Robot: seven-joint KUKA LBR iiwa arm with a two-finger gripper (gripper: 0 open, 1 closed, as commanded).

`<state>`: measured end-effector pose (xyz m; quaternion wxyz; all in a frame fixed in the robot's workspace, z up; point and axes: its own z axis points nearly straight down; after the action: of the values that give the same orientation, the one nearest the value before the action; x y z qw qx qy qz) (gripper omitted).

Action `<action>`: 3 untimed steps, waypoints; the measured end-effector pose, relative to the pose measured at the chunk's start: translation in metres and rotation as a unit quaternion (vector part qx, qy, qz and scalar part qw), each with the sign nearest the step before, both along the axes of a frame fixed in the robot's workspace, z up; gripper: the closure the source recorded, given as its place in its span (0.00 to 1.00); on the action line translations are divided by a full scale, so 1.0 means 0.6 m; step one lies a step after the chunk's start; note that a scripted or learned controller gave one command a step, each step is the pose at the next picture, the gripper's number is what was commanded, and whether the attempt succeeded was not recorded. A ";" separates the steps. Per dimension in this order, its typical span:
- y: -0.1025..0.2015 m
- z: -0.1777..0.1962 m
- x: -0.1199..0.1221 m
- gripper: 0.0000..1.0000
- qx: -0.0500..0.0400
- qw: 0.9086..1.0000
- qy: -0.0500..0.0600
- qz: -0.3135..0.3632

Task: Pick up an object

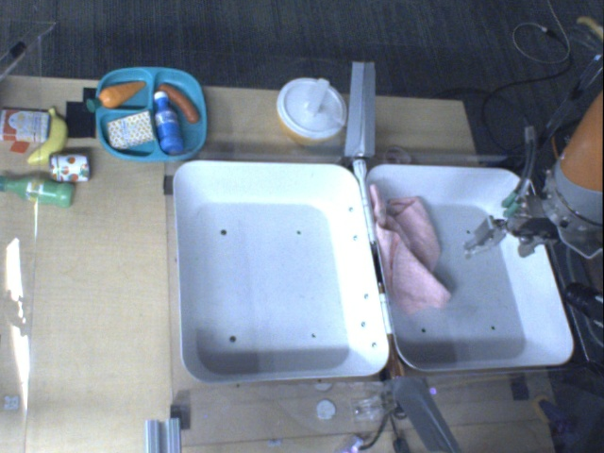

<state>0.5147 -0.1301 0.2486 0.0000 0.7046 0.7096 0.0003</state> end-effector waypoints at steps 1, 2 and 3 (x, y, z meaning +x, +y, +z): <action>0.028 -0.253 0.068 0.00 0.000 1.000 -0.003 0.010; 0.053 -0.263 0.169 0.00 -0.001 0.999 -0.007 0.049; 0.020 -0.263 0.120 0.00 -0.002 0.995 -0.007 0.100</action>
<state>0.5865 -0.1179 0.0907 0.0063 0.6298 0.7767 0.0044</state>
